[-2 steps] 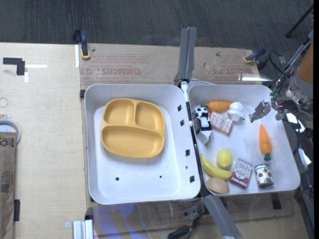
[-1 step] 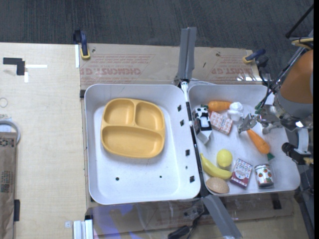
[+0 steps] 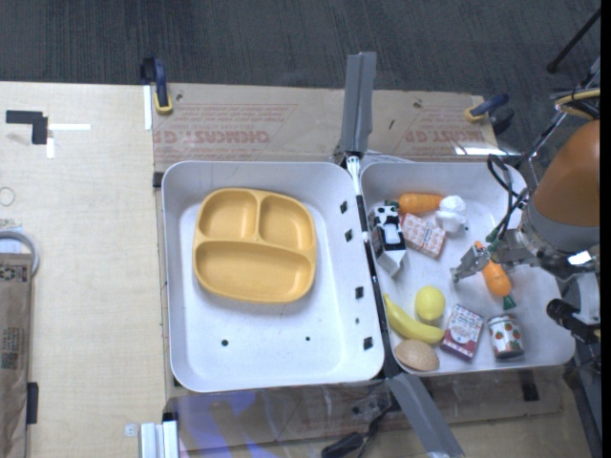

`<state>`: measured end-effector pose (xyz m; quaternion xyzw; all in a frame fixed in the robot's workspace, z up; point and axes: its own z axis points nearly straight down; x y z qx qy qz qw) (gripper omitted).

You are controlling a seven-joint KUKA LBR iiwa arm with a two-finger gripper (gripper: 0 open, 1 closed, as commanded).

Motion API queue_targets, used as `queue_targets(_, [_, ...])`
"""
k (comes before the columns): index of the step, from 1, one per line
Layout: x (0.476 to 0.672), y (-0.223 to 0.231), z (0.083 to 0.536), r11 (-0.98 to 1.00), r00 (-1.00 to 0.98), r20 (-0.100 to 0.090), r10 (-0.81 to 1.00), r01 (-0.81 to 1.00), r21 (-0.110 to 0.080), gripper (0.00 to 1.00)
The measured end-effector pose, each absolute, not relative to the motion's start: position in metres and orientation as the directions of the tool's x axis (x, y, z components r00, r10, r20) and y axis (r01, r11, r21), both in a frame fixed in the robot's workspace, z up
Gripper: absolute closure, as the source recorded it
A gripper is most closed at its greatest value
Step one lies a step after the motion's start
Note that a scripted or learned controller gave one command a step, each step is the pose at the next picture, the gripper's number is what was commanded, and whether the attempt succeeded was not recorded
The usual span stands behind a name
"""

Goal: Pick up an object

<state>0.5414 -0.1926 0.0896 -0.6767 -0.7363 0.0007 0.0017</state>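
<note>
The arm reaches in over the right edge of the desk, its orange band above the right white bin (image 3: 535, 356), and the end effector (image 3: 474, 261) hangs low over the middle of that bin with its metal fingers pointing toward the divider between the bins; whether they are open or closed cannot be told from this angle. Just beside the fingers, on the arm's side, lies a small orange carrot (image 3: 496, 280) with a green tip; contact with it cannot be made out. Along the bin's far wall sit a second orange carrot (image 3: 420, 202) and a white toy (image 3: 451, 212), with a black-and-white cow figure (image 3: 387, 227) and a pink snack packet (image 3: 424, 236) near them. Toward the near edge lie a lemon (image 3: 431, 303), a banana (image 3: 411, 322) touching it, a tan bread roll (image 3: 416, 355), a red carton (image 3: 463, 331) and a small can (image 3: 505, 338). The left white bin (image 3: 191, 351) holds a yellow divided plate (image 3: 255, 244) in its far half.
</note>
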Motion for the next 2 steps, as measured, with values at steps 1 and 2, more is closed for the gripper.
queue_targets(1, [0.542,-0.193,0.097,0.082,-0.082,0.003,0.997,0.997,-0.005,1.0])
queue_targets(2, [0.551,-0.146,0.189,-0.03,0.03,-0.001,1.0,1.0,-0.002,1.0])
